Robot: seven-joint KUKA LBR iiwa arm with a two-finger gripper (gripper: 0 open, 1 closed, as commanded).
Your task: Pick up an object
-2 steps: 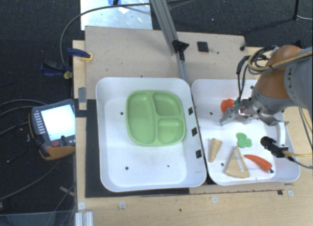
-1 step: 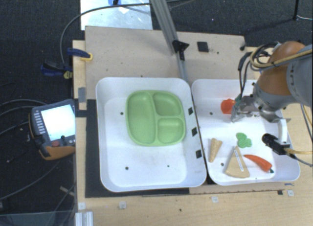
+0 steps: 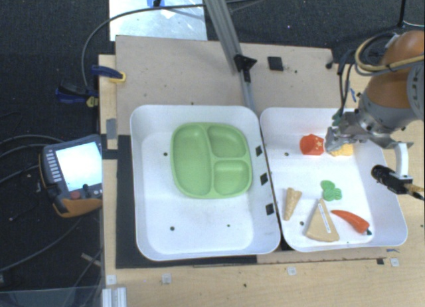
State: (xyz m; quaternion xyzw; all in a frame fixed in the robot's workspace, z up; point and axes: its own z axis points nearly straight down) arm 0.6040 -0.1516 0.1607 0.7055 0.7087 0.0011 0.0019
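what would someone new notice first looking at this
Probably the green divided plate, which sits alone in the left bin and is the largest patch of colour. Next, the right bin with its scatter of small toy foods: an orange-red piece near the top, a green piece, a cone, a pale wedge and a red chili. The tool is low at that bin's upper edge, beside the orange-red piece and a yellow one.

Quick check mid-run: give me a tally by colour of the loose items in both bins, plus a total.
Red: 2, the tomato-like piece and the chilli pepper
Green: 2, the divided plate in the left bin and the small leafy piece
Yellow: 1, the yellow piece under the gripper
Tan: 2, the cone and the wedge
Total: 7
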